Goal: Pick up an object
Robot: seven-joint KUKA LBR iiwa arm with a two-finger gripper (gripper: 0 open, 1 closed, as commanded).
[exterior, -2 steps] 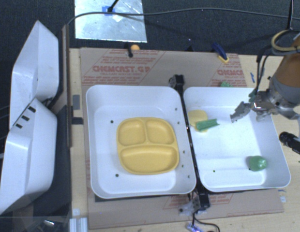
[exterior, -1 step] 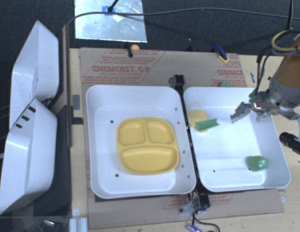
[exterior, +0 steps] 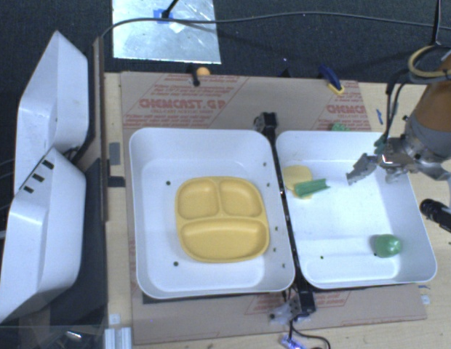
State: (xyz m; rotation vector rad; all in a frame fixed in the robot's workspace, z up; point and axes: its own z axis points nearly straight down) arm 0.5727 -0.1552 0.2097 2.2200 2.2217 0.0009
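In the right bin [exterior: 356, 267] a green bar [exterior: 310, 187] lies partly on a pale yellow flat piece [exterior: 297, 174] near the left wall. A green rounded object [exterior: 386, 246] rests near the bin's front right corner. My gripper [exterior: 365, 167] hangs over the right bin's upper right area, to the right of the green bar and apart from it. Nothing shows in its grasp. The arm's orange band [exterior: 436, 107] is at the right edge of the view.
The left bin [exterior: 153, 195] holds a yellow divided plate [exterior: 222, 218]. A black divider clamp [exterior: 268, 122] sits between the bins at the back. White casings [exterior: 47, 173] stand at the far left. A metal sheet [exterior: 166, 20] lies behind the bench.
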